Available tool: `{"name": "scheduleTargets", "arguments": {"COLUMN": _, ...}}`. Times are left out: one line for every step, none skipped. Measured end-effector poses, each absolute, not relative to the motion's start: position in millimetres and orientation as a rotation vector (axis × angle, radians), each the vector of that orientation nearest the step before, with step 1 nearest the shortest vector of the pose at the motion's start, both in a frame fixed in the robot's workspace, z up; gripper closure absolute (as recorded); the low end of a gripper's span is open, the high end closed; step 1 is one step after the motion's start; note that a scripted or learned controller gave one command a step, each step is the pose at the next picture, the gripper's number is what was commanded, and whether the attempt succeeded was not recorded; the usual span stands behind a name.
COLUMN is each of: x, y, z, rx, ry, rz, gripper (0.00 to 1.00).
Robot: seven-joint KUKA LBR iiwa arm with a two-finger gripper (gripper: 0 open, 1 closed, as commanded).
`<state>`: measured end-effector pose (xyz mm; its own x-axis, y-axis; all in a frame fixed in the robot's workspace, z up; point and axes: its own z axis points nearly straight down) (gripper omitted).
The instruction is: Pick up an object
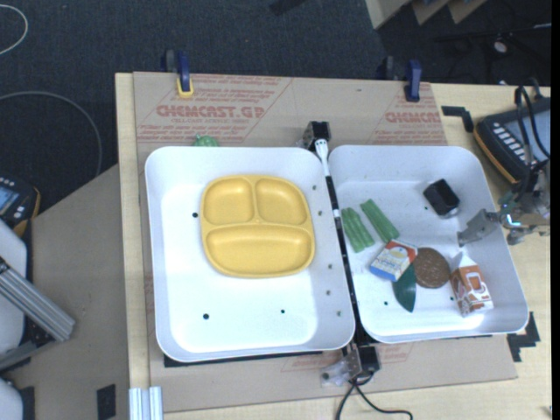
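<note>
The claw [479, 227] reaches in over the right rim of the right bin [385, 160]. Its grey fingers hang above bare white floor, and whether they are spread or pressed together cannot be told; nothing shows between them.

Just beyond the claw, toward the bin's far side, lies a black block [441, 197], apart from it, with open floor around. On the claw's near side and slightly inward sit a brown round disc [431, 268] and a small orange-and-white carton [472, 290], the carton close to the bin's near right rim. Further inward a blue-and-white packet [390, 260] touches a dark green leaf-shaped piece [407, 288], and two green sticks [367, 225] lie beside the ridge where the bins meet.

Across that ridge, well apart from the claw, the left bin [175, 234] holds a yellow divided plate [257, 225], with bare floor along its near half. Both bins rest on the desk [262, 103].
</note>
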<state>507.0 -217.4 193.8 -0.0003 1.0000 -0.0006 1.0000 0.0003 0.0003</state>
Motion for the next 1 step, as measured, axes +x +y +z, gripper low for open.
{"name": "scheduleTargets", "arguments": {"x": 480.3, "y": -178.4, "z": 113.2, "rx": 2.216, "ry": 2.216, "rz": 0.002, "gripper": 0.00}}
